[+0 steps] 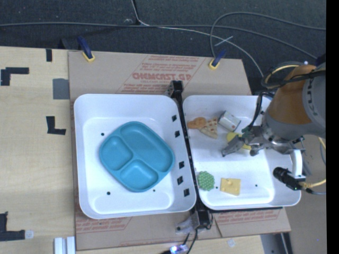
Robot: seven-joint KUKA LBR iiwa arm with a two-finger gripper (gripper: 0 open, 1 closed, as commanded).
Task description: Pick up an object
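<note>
A small yellow object [232,137] lies in the right bin [265,194], touching the gripper [229,150]; its grip cannot be told. Left of that bin, a blue tray [136,155] fills the left bin [85,142] on cardboard [159,70] over the wooden tabletop [26,142].

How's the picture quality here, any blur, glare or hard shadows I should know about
Camera view: lighting is even and soft, without harsh glare on the white bins; the gripper casts little shadow; overall focus is slightly soft, so the small items near it look fuzzy.
</note>
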